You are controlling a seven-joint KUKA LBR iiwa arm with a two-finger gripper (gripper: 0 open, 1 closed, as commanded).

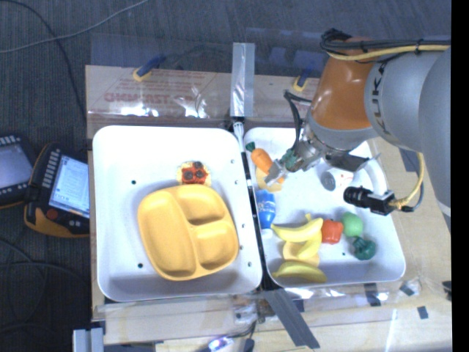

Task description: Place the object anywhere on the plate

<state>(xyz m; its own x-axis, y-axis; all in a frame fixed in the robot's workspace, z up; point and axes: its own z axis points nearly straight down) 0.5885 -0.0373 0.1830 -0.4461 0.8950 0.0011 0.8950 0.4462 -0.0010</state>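
The grey arm comes in from the right of the camera view, its orange band sitting just above the wrist. From there the wrist slants down and to the left, ending in the tool, which points toward the lower left. Dark cables run along the upper side of the arm. A small black part juts out beneath the wrist.

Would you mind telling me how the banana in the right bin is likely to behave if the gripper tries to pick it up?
The banana looks like smooth, glossy toy plastic, so it is probably light, stiff and somewhat slippery. Its curved shape may let it rock or pivot between the fingers. It lies against other yellow pieces and near the red item, so a grasp could nudge those.
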